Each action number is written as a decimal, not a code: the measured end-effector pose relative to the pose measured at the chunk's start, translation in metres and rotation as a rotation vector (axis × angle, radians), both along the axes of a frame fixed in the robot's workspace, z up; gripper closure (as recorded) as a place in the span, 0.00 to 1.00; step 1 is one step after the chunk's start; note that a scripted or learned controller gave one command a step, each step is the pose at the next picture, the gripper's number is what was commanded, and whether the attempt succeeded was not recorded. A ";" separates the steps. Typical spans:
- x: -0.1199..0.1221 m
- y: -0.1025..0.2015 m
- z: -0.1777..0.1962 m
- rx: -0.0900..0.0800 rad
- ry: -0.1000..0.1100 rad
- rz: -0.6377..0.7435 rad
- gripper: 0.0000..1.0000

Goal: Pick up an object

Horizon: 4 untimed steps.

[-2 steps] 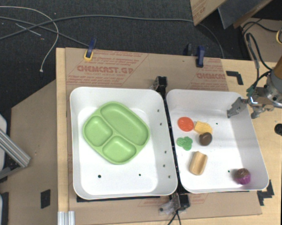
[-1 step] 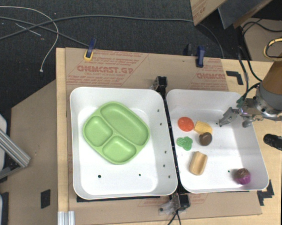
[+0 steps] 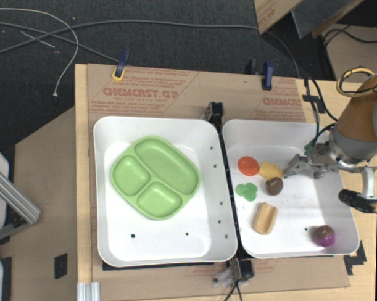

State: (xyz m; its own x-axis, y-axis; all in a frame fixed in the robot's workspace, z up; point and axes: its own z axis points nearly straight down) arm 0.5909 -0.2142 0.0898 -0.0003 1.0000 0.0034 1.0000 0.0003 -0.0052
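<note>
- Nearest the camera, a purple item (image 3: pixel 324 235) is lying at about five o'clock in the right bin (image 3: pixel 300 135), with a tan cylinder (image 3: pixel 264 218) near six o'clock.
- Mid-bin, a brown ball (image 3: pixel 274 185) is touching a yellow piece (image 3: pixel 269 170); a green piece (image 3: pixel 247 191) and an orange disc (image 3: pixel 248 165) are sitting toward nine o'clock.
- The gripper (image 3: pixel 291 167) is reaching in from three o'clock, just beside the ball; I cannot tell its spread.
- Judging the ball the likeliest target, centring over it and descending straight should avoid nudging the yellow piece.
- In the left bin, a green tray (image 3: pixel 155 176) is resting.
</note>
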 end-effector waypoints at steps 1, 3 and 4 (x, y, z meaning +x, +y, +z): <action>0.002 -0.001 0.015 -0.002 -0.006 0.000 1.00; 0.010 -0.007 0.117 -0.007 -0.013 0.001 1.00; 0.011 -0.008 0.168 -0.006 -0.013 0.001 1.00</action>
State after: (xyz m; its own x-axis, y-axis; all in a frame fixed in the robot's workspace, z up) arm 0.6023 -0.2220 0.2582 -0.0016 1.0000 -0.0028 1.0000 0.0016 0.0077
